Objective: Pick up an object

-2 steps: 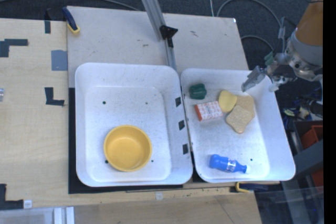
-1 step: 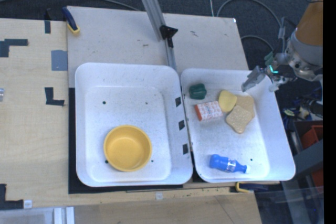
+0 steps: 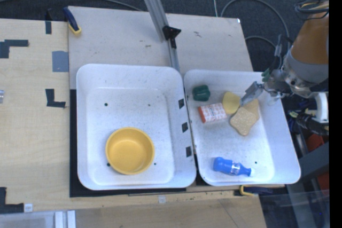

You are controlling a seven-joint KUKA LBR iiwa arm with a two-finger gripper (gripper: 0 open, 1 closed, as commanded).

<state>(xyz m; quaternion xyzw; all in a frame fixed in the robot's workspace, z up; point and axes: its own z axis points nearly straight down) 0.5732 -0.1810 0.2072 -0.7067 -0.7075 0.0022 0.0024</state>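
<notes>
We see two white bins side by side. The left bin (image 3: 85, 115) holds a yellow bowl (image 3: 130, 150). The right bin (image 3: 283, 157) holds a green block (image 3: 201, 93), red can (image 3: 212, 112), blue bottle (image 3: 231, 166), yellow piece (image 3: 231, 102) and tan sponge (image 3: 245, 120). The gripper (image 3: 251, 94) hovers above the sponge at right of the frame; we cannot tell its opening or whether it grips anything.
</notes>
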